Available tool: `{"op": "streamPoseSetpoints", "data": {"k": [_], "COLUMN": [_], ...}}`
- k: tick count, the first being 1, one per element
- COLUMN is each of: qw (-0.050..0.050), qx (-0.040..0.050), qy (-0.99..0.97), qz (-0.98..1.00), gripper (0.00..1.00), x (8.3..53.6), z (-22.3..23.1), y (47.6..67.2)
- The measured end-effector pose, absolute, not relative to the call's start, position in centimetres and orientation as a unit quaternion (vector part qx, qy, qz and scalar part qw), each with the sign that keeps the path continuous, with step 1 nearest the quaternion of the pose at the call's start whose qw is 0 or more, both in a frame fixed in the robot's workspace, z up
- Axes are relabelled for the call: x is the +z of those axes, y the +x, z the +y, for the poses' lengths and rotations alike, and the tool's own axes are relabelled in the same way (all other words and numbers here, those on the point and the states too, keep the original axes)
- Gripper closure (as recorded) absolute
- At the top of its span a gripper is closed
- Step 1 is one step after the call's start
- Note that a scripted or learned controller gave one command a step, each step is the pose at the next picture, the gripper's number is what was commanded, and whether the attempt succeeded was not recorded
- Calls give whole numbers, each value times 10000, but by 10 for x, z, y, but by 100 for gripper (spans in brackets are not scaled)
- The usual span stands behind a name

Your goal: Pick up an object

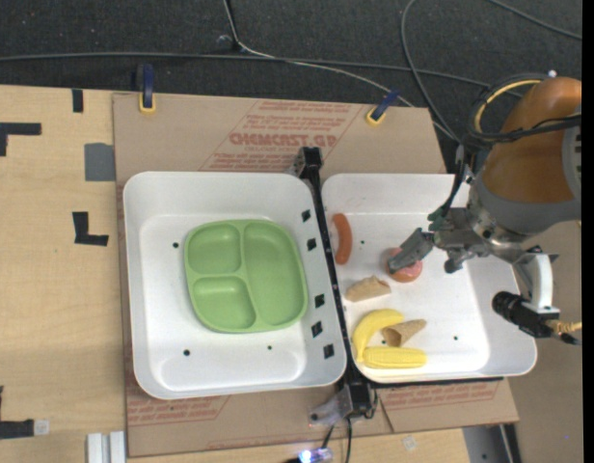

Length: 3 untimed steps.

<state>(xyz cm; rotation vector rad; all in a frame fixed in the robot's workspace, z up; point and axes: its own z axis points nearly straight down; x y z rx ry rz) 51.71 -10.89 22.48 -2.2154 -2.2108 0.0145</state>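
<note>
Your left bin [143, 287] holds one thing, a green divided plate [245, 275] lying flat near its middle. Your right bin [509, 355] holds the food pieces: a hot dog sausage [341, 237] at the far left by the black divider [321, 258] between the bins, a tan bread wedge [367, 288] nearer you, then a banana [379, 328], a corn cob [393, 358] and a waffle cone [405, 332] bunched at the near edge. A small pink-red piece [407, 272] lies mid-bin. The gripper [424, 250] hangs right over it, its dark finger [410, 253] overlapping the piece; you cannot tell whether it is clamped or apart.
</note>
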Motion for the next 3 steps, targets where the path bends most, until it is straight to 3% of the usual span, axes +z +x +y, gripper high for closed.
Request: {"op": "streamPoseSetpoints", "data": {"k": [1, 3], "qw": [9, 34], "qx": [6, 26], "qy": [-7066, -7070], "qz": [-7076, -7072], "gripper": [0, 0], "x": [232, 123], "z": [-109, -101], "y": [520, 516]}}
